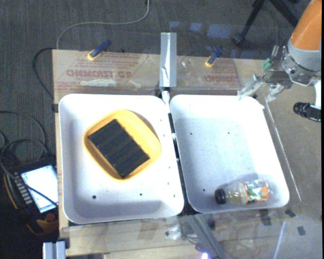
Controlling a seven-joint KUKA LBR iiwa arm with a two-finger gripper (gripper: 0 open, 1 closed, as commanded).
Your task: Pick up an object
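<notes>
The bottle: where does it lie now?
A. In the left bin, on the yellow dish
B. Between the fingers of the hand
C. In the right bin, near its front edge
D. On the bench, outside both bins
C: the bottle lies on its side in the right bin, near the front edge.

The arm (pixel 308 34) wears a broad orange band, rounded and smooth, above a pale grey wrist section ringed by a darker seam. Below it sits a silver-grey metal housing with a small green-teal fitting on its side. The end effector (pixel 259 88) is slim, pale metal, with thin light-coloured fingers (pixel 247 89) branching from a compact bracket.
</notes>
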